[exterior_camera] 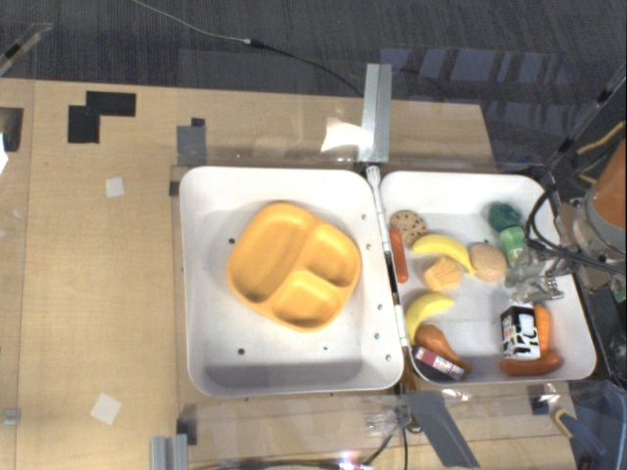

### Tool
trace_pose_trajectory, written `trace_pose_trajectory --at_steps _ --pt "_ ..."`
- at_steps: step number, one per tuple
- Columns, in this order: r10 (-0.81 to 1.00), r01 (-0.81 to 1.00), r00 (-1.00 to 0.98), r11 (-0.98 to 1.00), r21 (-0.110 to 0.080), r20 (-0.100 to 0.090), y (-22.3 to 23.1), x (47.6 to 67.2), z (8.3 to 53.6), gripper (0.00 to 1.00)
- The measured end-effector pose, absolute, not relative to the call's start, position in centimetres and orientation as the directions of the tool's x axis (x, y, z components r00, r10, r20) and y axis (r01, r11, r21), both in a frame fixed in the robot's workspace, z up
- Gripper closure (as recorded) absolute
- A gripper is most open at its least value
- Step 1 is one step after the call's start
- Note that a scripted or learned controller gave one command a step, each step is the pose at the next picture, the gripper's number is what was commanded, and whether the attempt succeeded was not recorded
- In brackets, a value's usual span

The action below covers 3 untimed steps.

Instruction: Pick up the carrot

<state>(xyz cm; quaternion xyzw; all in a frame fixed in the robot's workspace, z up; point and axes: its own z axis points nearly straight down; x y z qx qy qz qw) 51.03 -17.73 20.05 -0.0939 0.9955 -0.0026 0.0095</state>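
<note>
White are the two shallow bins, side by side on the wooden table. The left bin carries a yellow-orange divided plate near its middle. The right bin carries the toy foods.

The carrot, a short orange piece, lies near the front right corner of the right bin. It stands just beside the right flank of a black can with a white label. A reddish sausage lies along the bin's front wall, directly below both.

The claw is over the right part of the right bin, just behind the carrot and the can in this view. Its metal parts are small and cluttered by black cables, so whether it is wide or narrow cannot be told. Nothing is seen held in it. The grey arm enters from the right edge.

Other contents of the right bin:
- A brown cookie sits at the rear left, with an orange-red stick along the left wall beside it.
- One banana lies near the centre, touching a tan bun.
- An orange wedge lies just under that banana, and a second banana lies in front of the wedge.
- A brown drumstick lies at the front left.
- Two green pieces sit at the rear right.
</note>
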Motion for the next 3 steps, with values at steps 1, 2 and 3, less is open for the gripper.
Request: trace_pose_trajectory --at_steps 1,2,3 --pt "-0.385 -0.385 -0.923 0.923 -0.002 -0.004 -20.6 50.1 14.9 1.0" --pt "-0.405 -0.405 -0.914 0.914 -0.014 -0.016 -20.6 50.8 26.4 1.0" --pt "-0.404 -0.404 -0.914 0.915 -0.013 -0.02 -20.5 51.0 27.2 1.0"
